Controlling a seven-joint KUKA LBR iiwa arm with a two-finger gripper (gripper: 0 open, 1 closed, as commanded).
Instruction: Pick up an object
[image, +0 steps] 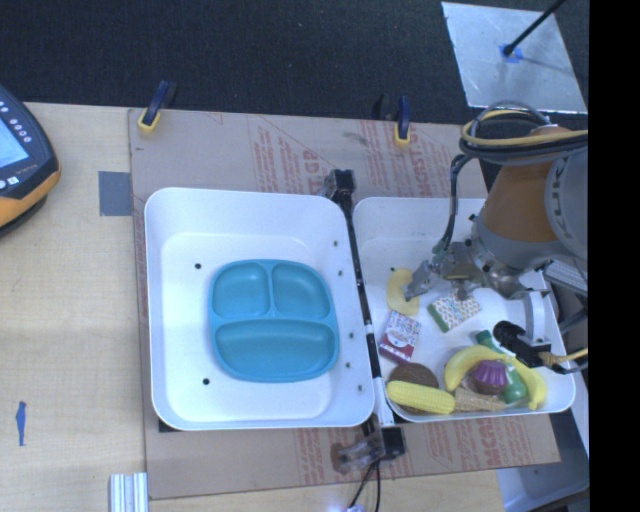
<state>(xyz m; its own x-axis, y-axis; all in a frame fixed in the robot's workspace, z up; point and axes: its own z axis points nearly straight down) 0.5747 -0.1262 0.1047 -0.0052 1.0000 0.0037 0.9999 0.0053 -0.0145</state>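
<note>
My gripper (442, 288) hangs over the upper middle of the right bin (380, 222), open, with nothing between its fingers. One fingertip (418, 284) is next to a pale yellow piece (400, 292); the other is just above a green-and-white packet (453, 313). A red-and-white carton (400, 336) lies below the yellow piece. Along the bin's front edge sit a corn cob (420, 399), a brown round piece (415, 376), a banana (462, 366), a purple piece (490, 377) and a small green piece (512, 392).
The left bin (165, 300) holds a blue divided plate (273, 320). A black divider rail (357, 280) runs between the bins. An orange-and-black device (20, 150) lies on the bench at the far left. Clamps (401, 118) hold the cardboard's back edge.
</note>
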